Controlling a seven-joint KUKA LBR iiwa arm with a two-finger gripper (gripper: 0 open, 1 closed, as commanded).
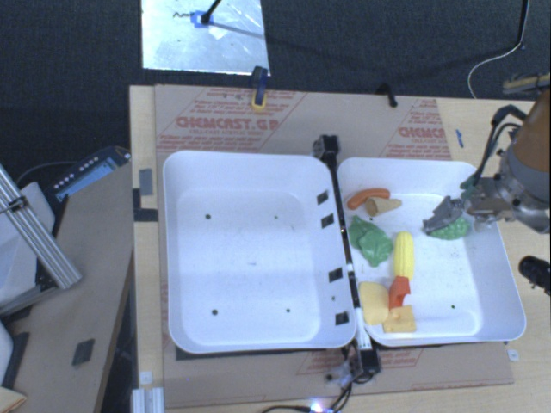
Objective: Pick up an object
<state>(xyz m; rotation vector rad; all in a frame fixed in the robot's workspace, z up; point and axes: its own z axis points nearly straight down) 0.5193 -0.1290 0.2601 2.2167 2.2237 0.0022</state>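
Note:
The right bin (pixel 495 269) holds several toy foods. An orange-red sausage (pixel 368 197) lies at the back beside a tan wedge (pixel 385 206). A green leafy piece (pixel 372 242) sits near the divider, with a yellow corn cob (pixel 403 255) to its right. Toward the front are a red piece (pixel 398 292), a pale yellow lump (pixel 372 298) and a yellow block (pixel 400 320). My gripper (pixel 441 218) reaches in from the right, low over a second green piece (pixel 453 230) that lies right under its tip. Whether it grips that piece is unclear.
The left bin (pixel 250 248) stands beside the right one, with black clips (pixel 331 222) along the shared rim. Both rest on a cardboard sheet (pixel 224 114). A yellow and blue clamp (pixel 258 89) sits at the back, and a cable (pixel 495 54) trails at the upper right.

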